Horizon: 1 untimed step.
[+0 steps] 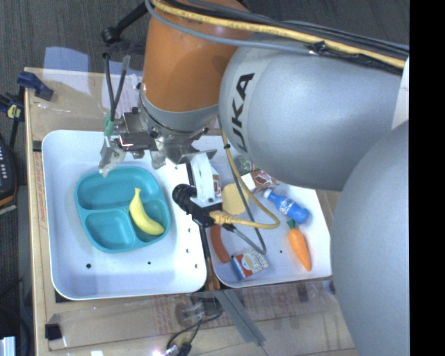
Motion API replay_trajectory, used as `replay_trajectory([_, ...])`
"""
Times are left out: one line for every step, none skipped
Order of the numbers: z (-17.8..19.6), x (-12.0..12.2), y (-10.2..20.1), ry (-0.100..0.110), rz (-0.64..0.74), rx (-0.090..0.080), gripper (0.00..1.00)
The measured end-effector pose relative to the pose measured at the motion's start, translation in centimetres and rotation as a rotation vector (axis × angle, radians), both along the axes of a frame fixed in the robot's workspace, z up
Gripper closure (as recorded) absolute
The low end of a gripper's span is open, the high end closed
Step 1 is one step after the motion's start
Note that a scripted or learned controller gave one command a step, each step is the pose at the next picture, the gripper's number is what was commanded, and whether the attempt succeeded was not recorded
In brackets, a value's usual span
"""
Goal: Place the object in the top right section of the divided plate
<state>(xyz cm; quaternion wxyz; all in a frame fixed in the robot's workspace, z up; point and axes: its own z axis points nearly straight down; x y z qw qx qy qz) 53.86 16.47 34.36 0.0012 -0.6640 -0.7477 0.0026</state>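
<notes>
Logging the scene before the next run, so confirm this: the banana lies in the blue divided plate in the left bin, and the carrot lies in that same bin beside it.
One error. The camera view shows the carrot in the right bin, not the left bin. The banana does lie in the blue divided plate in the left bin.

A bulky grey arm point(327, 118) fills the upper right of the frame, its smooth rounded casing bearing dark "UKA" lettering point(240, 111) running vertically. Above the wrist sits a wide orange band point(184, 66). A yellow cable point(278, 31) and black cables point(208, 14) run along the top, and a black-and-white wrist assembly point(198, 188) hangs at centre.
</notes>
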Motion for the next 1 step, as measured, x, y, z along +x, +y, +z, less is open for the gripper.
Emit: replay_trajectory([-5.49, -6.30, 1.56, 0.000, 0.075, 0.000, 0.00])
